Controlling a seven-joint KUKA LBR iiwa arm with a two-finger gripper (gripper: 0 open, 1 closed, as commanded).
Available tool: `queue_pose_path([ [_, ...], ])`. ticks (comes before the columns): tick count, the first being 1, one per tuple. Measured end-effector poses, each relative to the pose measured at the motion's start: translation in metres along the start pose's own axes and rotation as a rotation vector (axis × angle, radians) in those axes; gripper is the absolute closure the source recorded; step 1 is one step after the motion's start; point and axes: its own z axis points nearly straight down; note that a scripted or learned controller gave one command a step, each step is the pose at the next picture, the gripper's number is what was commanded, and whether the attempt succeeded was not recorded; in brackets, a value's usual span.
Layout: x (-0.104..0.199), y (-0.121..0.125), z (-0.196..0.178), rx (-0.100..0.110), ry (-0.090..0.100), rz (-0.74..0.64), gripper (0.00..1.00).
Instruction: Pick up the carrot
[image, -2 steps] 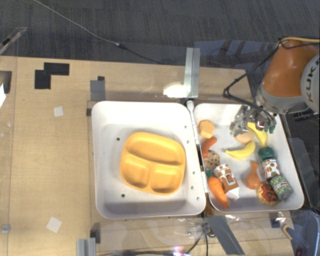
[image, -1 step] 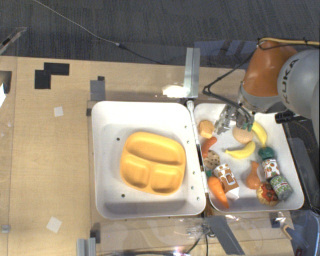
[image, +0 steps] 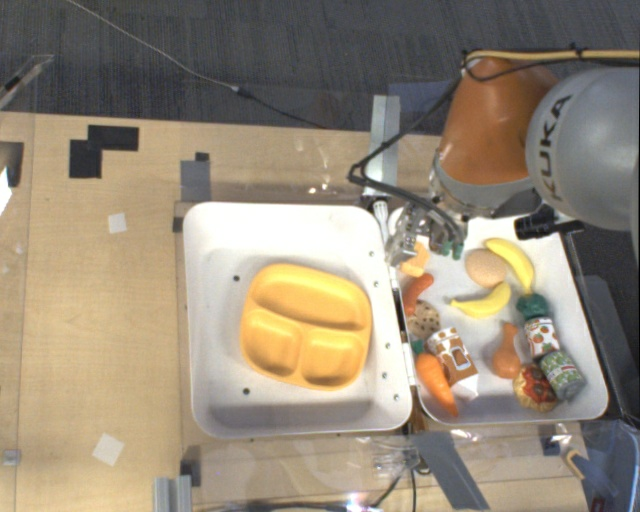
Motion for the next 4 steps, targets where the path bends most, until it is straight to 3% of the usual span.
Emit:
queue_pose_path([
  [1, -0.014, -0.035, 0.004, 0.006, 0.005, 0.088, 1.0],
  [2, 0.022, 0.049, 0.005, 0.003, 0.009, 0.032, 1.0],
  [3, 0.012, 0.127, 0.047, 0.005, 0.011, 0.162, 1.0],
  [4, 0.005, 0.143, -0.023, 0.001, 0.001, 0.088, 1.0],
])
